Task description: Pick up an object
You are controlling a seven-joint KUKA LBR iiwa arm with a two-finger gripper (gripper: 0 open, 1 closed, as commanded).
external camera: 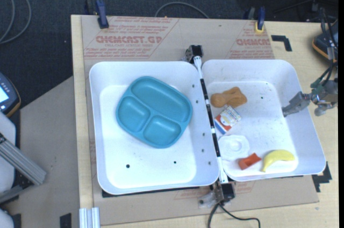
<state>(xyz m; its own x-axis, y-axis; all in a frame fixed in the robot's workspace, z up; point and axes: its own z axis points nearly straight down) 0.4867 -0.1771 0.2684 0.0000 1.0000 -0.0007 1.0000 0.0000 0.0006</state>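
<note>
The right bin (279, 73) holds several small objects. A tan brown lump (228, 98) lies near its left wall, with a small white packet with red and blue print (227, 118) just below it. Further toward the front are a white round piece (234, 145), a red piece (249, 161) and a yellow banana (278, 159). My gripper (309, 102) hovers at the right rim of this bin, well to the right of the objects, with nothing seen in it.
A blue divided plate (155, 111) lies in the left bin (107, 168). A black hinge strip (207, 114) runs between the bins. Blue clamps (100, 12) hold the bench board at the back. Cables and an orange device (325, 44) sit at the far right.
</note>
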